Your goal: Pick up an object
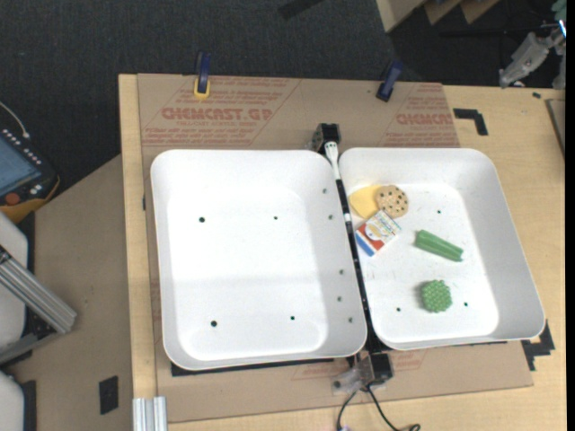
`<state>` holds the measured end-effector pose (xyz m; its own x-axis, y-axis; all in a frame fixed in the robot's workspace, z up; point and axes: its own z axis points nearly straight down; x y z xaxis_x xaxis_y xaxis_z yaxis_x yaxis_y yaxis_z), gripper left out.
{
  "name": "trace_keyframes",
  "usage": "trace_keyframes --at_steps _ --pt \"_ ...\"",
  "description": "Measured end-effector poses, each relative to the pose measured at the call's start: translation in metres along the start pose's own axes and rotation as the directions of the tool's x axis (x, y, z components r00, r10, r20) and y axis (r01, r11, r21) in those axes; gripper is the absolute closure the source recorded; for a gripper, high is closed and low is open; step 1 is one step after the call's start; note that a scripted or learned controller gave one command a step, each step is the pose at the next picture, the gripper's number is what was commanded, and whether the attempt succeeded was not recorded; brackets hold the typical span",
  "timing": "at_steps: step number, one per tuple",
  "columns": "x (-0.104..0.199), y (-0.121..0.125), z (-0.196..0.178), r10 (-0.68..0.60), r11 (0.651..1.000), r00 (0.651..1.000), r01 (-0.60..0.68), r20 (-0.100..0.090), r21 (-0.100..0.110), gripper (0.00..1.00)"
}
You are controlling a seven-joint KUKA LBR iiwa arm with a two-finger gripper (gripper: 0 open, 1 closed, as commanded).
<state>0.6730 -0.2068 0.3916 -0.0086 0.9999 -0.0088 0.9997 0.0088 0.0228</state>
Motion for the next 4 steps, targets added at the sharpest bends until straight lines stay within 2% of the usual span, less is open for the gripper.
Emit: trace_keyframes --at_steps 1,2,4 --pt "-0.002 -0.005 -0.004 0.007 1.0 1.0 -0.007 -0.003 0.015 1.0" --pt "-0.018 -0.075 0.045 0.013 0.999 1.0 -0.013 -0.01 0.03 1.0" --pt "-0.015 -0.199 0.086 0.012 1.0 1.0 -0.012 -0.01 0.027 1.0"
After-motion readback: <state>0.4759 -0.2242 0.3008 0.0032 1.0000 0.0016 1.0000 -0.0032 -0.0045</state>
